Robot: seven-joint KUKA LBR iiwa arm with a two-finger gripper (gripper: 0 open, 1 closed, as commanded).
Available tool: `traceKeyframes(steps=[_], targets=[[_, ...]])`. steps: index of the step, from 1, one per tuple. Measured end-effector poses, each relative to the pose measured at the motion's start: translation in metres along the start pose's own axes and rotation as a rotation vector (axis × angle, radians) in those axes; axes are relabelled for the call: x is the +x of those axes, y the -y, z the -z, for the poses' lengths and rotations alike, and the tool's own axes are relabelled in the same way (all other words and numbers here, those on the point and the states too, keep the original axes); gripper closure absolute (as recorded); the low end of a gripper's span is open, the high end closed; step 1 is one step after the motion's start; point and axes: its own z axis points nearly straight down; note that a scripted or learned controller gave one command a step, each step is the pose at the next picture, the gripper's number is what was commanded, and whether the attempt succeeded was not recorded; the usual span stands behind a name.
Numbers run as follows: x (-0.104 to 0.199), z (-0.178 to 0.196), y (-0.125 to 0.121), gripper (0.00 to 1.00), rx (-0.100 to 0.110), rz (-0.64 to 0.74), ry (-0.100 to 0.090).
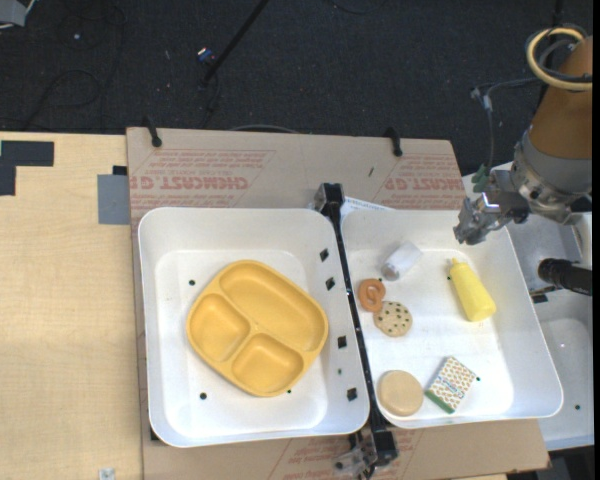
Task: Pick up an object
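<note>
Hovering at the frame's right over the right bin (540, 368), the arm seems mid-approach; the yellow bottle (471, 290) lies just below-left, calling for a descent.

A divided plate (257, 326) lies in the left bin (165, 258); a bottle (470, 289) and cookie (393, 318) in the right bin (535, 368).

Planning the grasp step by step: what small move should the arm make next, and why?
Probably ease the claw forward and down toward the yellow bottle. The claw sits over the right bin's far rim, holding nothing, and the bottle is the nearest object, lying apart from the others.
</note>
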Motion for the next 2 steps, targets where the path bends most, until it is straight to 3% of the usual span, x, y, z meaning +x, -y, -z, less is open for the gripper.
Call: traceKeyframes(steps=[2], targets=[[0.092,-0.026,0.024,1.00,0.009,0.002,-0.003]])
